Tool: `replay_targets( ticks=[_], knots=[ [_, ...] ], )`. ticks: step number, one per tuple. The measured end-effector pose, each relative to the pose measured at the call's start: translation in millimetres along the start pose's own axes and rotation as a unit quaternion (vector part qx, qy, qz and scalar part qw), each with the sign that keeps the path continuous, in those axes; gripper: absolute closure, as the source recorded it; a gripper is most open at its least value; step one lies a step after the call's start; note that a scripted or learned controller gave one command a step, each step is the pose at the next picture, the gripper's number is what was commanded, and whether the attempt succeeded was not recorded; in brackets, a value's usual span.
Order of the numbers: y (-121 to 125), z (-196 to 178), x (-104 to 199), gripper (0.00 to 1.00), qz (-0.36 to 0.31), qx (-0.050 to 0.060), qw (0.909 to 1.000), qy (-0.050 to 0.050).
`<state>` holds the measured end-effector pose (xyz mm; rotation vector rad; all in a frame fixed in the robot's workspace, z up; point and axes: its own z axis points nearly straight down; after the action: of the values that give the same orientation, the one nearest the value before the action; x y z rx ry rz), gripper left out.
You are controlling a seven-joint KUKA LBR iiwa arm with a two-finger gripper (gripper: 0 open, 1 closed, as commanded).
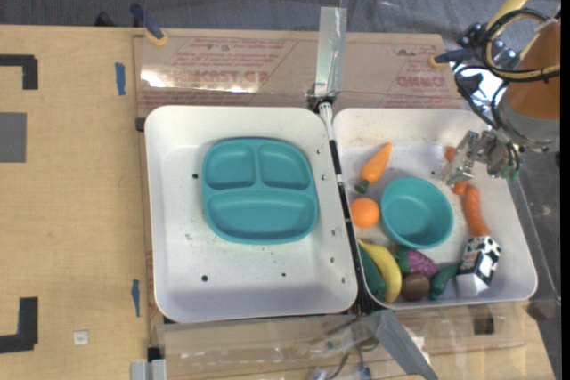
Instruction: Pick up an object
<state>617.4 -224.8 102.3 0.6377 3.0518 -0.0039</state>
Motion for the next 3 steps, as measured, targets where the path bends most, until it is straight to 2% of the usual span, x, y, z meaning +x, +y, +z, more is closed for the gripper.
replay_targets(
  ticks=[1, 2, 3],
  knots=[
    [0.2, 1.2, 0.6, 0.00, 0.000, 0.000, 1.0000, 0.001],
    [3.0, 12.1, 3.3, 0.00, 0.059, -0.001, 0.9982, 0.006],
    [3.5, 12.4, 12.3, 0.00, 0.127, -0.003, 0.9918, 0.007]
  ],
)
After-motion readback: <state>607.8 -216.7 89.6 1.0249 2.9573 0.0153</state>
